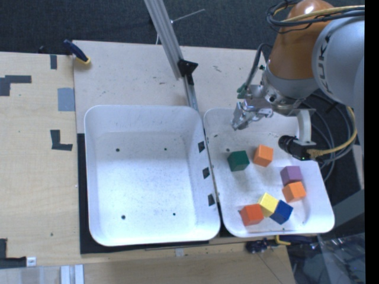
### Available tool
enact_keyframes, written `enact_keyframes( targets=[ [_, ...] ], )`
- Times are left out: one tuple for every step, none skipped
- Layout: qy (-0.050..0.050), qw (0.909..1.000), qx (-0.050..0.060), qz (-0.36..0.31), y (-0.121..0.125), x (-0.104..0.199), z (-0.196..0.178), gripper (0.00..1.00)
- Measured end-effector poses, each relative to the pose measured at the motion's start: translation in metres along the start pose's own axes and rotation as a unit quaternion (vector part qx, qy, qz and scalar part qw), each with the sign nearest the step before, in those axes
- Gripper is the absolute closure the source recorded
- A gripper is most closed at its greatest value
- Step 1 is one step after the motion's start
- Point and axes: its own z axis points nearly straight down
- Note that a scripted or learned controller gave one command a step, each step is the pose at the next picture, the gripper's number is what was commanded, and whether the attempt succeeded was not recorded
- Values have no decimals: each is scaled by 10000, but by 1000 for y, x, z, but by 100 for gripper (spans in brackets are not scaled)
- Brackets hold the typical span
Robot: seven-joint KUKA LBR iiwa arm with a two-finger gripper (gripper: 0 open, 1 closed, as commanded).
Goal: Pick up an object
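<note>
- Gripper (pixel 241 120) hangs over the far end of the right bin (pixel 320 215), near its left wall; whether it is released or clenched I cannot tell; nothing shows in its grasp
- Green block (pixel 238 160) lies just near of the gripper; an orange block (pixel 263 155) sits just to its right
- Purple block (pixel 291 174) touches a second orange block (pixel 294 191) by the right wall
- Red block (pixel 251 214), yellow block (pixel 268 204) and blue block (pixel 282 212) cluster at the near end, touching
- Left bin (pixel 95 158) sits beside the right bin on the tabletop (pixel 35 158)
</note>
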Motion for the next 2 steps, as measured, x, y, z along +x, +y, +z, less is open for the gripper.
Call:
enact_keyframes(
  targets=[
    [1, 10000, 2, 2, -21, 53, 4, 100],
    [-6, 10000, 5, 3, -35, 105, 19, 100]
  ],
)
